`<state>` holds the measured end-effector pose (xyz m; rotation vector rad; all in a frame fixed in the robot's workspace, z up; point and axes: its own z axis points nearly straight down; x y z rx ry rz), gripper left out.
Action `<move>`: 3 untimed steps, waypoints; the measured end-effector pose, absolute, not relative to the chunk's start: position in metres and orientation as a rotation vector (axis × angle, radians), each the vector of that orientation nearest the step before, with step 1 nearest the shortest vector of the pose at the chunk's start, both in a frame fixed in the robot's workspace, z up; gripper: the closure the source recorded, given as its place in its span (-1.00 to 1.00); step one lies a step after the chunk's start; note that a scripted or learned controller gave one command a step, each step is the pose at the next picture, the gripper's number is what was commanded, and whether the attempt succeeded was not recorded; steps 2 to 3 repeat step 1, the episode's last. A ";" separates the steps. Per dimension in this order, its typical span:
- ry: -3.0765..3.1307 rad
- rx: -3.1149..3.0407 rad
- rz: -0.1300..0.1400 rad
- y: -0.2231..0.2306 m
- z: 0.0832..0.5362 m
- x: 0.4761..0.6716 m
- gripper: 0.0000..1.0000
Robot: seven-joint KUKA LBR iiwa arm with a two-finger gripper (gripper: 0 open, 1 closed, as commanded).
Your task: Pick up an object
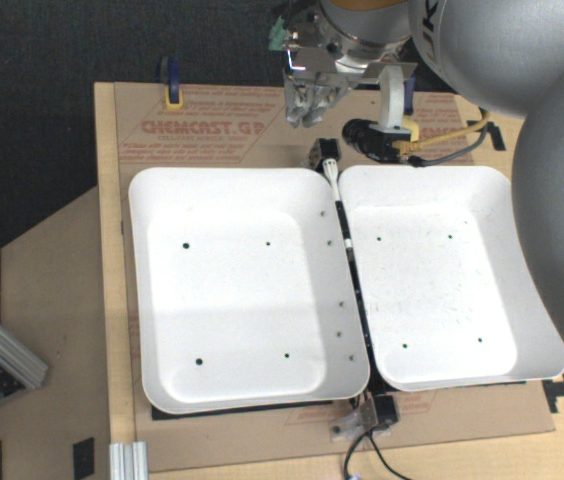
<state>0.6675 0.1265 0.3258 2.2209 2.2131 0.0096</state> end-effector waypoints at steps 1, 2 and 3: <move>2.232 2.221 -0.012 0.180 0.243 0.664 1.00; 2.232 2.221 -0.012 0.180 0.243 0.664 1.00; 2.232 2.221 -0.012 0.180 0.243 0.664 1.00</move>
